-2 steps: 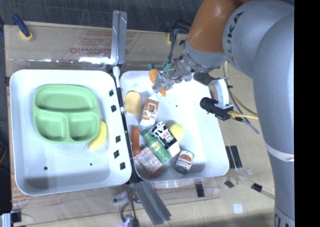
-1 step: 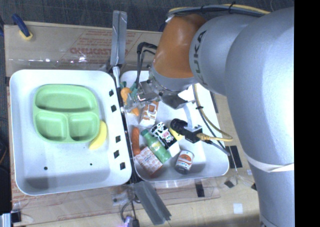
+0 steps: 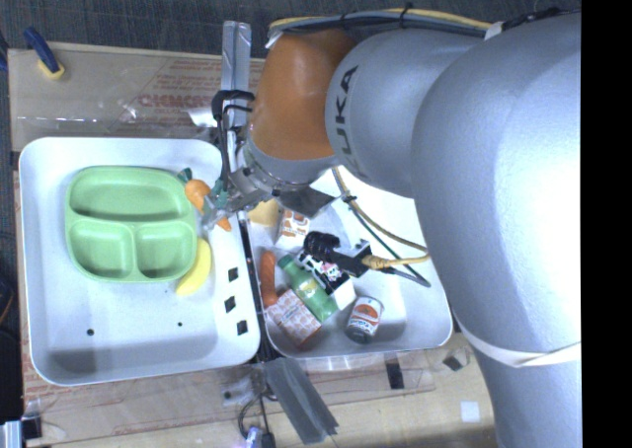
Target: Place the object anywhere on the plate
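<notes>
Orange object [image 3: 198, 192], small and partly hidden by the tool [image 3: 221, 201], sits just off the green plate's [image 3: 128, 224] right rim in the left bin [image 3: 59, 337]; whether the tool has it clenched I cannot tell. One yellow banana [image 3: 197, 273] touches the plate's lower right corner. The arm [image 3: 415, 111] covers much of the right bin [image 3: 415, 337], where one green bottle [image 3: 308, 288], one can [image 3: 363, 319] and one carton [image 3: 293, 322] crowd together.

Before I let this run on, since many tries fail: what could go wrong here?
The gripper sits at the wall between the bins, beside the green plate, so a release may land off the plate. The orange item and banana crowd the plate's right rim and could get knocked.
</notes>
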{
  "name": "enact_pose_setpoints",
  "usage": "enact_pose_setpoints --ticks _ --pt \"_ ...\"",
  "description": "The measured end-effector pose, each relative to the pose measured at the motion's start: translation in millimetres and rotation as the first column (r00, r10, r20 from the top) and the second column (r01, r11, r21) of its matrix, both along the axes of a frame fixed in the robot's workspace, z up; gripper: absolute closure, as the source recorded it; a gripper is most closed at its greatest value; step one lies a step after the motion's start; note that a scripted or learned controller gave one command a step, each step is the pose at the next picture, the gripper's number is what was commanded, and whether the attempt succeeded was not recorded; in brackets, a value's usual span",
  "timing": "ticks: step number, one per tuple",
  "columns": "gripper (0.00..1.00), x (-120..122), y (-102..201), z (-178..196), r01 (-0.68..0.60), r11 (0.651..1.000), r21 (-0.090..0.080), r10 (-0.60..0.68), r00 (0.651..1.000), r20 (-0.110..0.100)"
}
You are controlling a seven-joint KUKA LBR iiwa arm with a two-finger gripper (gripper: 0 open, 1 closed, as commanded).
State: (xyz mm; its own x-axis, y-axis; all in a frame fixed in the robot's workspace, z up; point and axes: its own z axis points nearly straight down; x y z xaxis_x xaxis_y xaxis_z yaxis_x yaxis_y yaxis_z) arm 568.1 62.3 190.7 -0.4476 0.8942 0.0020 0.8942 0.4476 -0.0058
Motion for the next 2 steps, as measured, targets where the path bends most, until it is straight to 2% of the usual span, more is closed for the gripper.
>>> enact_pose_setpoints --ticks 1,2 --pt "0.00 0.1 -0.5 0.1 0.001 1.000 0.000 -0.001 1.000 0.000" --pt "1.00 0.4 -0.3 9.7 -0.002 1.000 -0.001 0.002 1.000 -0.002"
